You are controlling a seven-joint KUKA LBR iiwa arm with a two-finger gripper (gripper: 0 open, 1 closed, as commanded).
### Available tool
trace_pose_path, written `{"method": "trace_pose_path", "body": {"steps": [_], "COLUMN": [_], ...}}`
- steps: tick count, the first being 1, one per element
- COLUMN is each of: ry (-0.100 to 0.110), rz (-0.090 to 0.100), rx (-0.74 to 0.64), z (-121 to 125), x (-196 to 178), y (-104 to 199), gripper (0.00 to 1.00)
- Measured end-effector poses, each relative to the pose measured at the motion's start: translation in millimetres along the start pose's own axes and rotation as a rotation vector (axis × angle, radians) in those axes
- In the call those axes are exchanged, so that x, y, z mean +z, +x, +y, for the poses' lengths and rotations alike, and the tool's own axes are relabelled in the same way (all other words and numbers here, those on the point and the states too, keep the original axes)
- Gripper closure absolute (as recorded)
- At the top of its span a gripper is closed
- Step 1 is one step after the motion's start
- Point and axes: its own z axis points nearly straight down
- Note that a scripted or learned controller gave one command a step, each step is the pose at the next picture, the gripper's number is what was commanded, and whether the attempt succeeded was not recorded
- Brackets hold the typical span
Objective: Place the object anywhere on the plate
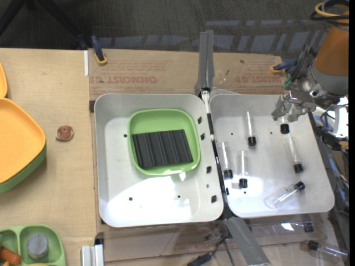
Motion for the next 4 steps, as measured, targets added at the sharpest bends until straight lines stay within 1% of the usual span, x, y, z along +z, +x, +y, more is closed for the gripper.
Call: {"method": "trace_pose_path", "body": {"steps": [1, 2, 3, 4], "ry": [-0.001, 0.002, 0.001, 0.0], "rz": [0.0, 0.0, 0.0, 0.0], "rx": [-0.086, -0.242, -0.42, -0.516], "z": [2.6, 1.6, -12.4, -37.2], "x": [-8.0, 11.3, 10.9, 10.5], "y": [68.1, 141.2, 179.9, 205.3], "gripper": [1.0, 1.0, 1.0, 1.0]}}
